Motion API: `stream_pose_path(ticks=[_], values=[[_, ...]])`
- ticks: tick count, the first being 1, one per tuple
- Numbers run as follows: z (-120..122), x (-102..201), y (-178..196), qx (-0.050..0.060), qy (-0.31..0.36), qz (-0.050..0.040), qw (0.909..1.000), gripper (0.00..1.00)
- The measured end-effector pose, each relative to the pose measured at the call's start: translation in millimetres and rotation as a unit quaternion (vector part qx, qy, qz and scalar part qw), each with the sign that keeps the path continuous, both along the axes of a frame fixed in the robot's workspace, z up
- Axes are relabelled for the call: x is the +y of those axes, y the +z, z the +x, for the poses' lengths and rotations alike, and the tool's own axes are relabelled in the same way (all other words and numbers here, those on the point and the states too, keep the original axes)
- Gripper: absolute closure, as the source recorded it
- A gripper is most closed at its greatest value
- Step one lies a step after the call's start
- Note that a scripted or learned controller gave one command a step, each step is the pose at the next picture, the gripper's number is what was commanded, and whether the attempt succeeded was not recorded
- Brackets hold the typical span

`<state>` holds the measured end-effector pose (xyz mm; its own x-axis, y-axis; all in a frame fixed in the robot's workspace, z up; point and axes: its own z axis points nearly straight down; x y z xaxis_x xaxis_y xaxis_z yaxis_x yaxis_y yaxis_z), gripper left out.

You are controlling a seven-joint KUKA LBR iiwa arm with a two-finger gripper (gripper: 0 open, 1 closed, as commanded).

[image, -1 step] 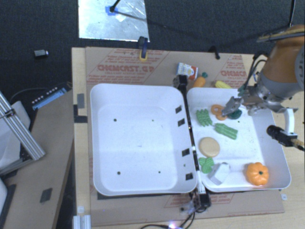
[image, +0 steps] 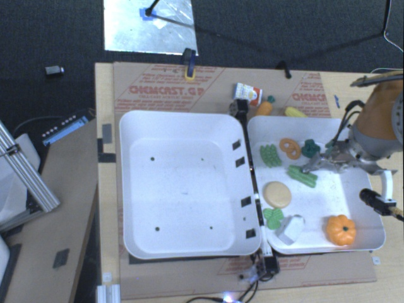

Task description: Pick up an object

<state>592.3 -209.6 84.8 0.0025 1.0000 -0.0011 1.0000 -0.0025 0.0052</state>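
A: Left bin (image: 183, 188) holds nothing; right bin (image: 360, 197) has about 7 toys. Target?
B: Green stick (image: 302, 176), just left of the hand (image: 314, 165). Grip state: cannot tell. Center over it, descend straight.

You have two shallow white plastic bins on the bench: the left bin (image: 183, 131) and the right bin (image: 353, 197). In the right bin you can count one orange toy pumpkin (image: 341, 229), one round tan disc (image: 277, 194), one orange ring-shaped piece (image: 290, 148), one grey-white block (image: 290, 228), and five green items: a ridged light-green piece (image: 271, 154), a dark green lump (image: 310, 148), a long green pod (image: 302, 176) and a leafy green piece (image: 273, 216). That makes four green, not five.
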Motion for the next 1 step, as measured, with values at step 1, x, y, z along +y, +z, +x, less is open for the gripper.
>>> stream_pose_path(ticks=[1], values=[[38.6,28.4,1.2,0.000,0.003,0.0000,1.0000,0.00]])
